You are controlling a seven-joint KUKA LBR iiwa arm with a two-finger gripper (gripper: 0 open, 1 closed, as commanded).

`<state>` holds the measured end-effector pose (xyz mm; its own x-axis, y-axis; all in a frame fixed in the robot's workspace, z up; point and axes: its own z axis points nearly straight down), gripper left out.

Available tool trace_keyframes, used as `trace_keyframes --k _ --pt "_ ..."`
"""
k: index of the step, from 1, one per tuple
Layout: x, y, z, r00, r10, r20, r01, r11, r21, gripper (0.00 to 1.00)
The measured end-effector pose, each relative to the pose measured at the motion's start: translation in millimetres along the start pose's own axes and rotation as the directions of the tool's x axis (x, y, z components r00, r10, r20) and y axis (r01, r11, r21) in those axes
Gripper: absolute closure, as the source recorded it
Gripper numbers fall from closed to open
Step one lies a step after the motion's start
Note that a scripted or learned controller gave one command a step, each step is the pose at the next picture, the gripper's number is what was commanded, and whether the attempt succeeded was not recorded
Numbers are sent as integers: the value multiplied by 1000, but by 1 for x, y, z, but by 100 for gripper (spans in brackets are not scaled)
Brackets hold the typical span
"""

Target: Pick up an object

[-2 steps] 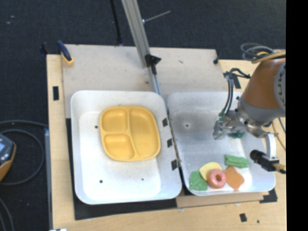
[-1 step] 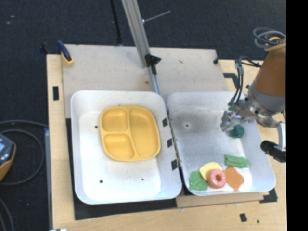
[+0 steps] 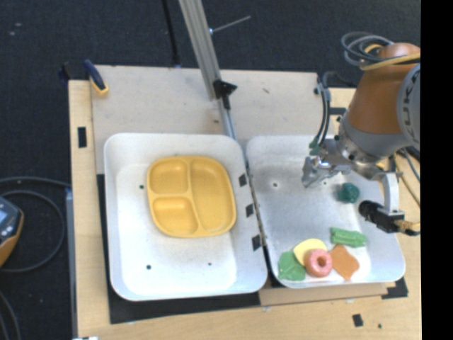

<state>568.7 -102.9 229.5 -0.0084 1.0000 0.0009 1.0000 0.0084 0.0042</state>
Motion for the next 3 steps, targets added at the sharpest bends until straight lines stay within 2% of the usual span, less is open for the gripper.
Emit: trace_keyframes --k 2,3 --pt "111 12 5 1000 1 0 -1 1000 2 100" --pt "170 21 -9 1000 -1 -1 1 1000 2 100"
